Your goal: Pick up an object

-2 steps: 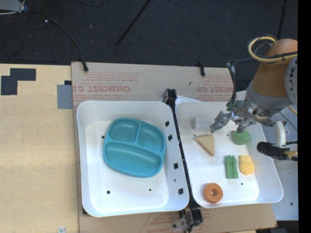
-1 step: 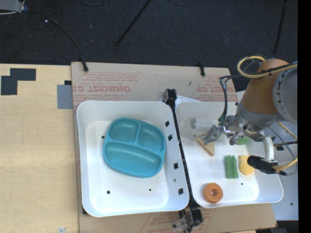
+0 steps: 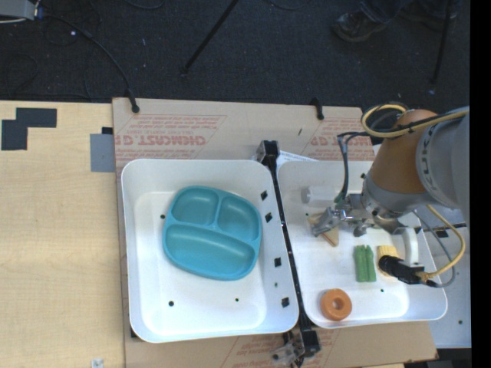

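Orange ring (image 3: 336, 303), green block (image 3: 364, 263), teal plate (image 3: 212, 232)

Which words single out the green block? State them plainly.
Find the right-hand white bin. Near its front edge sits an orange ring; the green block lies just behind it, right of the ring. It alone is green, long and narrow.

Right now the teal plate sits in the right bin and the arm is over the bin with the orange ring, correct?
Not quite. The camera view shows the teal plate in the left bin. The arm is over the right bin, where the orange ring lies.
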`<state>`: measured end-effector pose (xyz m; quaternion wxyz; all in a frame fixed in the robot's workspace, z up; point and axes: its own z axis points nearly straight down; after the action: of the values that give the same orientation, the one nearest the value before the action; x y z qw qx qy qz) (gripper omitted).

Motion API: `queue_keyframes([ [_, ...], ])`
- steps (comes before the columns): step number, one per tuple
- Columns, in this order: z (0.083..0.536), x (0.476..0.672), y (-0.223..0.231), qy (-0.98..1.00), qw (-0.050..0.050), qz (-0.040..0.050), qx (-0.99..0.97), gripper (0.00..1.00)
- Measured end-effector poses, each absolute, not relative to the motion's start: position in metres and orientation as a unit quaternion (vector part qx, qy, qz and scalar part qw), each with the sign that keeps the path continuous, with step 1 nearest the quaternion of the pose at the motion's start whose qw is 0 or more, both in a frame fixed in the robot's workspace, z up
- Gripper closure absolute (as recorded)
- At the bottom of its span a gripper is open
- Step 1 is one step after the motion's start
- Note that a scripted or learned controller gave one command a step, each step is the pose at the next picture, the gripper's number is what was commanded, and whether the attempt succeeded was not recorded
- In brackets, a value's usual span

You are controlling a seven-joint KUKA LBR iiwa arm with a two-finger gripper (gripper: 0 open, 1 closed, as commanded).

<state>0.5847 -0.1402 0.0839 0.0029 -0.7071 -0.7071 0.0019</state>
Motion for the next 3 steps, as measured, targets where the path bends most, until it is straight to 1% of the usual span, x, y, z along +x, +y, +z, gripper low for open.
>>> queue_keyframes([
  [1, 0.093, 0.585, -0.141, -0.706, 0.004, 0.0021, -0.708, 1.00],
  [2, 0.153, 0.586, -0.142, -0.708, 0.001, 0.0008, -0.707, 1.00],
  [3, 0.194, 0.585, -0.150, -0.706, 0.001, 0.0011, -0.708, 1.00],
])
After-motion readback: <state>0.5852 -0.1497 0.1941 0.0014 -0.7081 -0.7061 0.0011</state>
